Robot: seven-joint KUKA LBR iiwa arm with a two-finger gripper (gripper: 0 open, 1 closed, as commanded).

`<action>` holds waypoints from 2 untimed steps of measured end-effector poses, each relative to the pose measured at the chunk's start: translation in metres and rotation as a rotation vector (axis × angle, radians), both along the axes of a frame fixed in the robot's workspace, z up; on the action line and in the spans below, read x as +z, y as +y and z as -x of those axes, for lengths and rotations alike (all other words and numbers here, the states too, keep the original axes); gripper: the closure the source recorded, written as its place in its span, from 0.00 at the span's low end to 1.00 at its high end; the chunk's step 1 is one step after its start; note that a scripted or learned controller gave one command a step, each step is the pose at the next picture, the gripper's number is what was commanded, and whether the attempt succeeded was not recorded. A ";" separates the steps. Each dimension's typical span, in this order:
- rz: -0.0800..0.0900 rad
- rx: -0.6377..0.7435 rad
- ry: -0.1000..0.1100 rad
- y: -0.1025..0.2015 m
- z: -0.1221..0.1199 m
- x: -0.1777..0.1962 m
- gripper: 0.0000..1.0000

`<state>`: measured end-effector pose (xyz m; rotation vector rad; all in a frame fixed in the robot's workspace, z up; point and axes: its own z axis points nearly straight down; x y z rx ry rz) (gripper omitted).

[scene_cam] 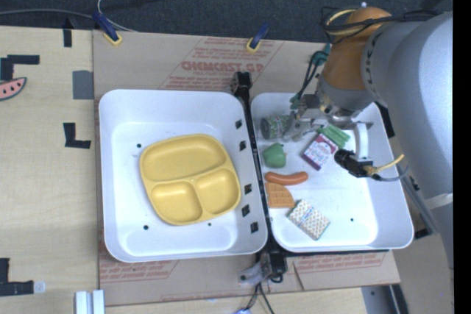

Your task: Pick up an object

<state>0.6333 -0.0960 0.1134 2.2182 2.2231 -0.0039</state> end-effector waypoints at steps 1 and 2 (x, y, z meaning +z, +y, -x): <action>-0.001 0.000 0.001 0.000 0.000 0.009 1.00; -0.002 0.000 -0.001 -0.018 -0.021 0.032 1.00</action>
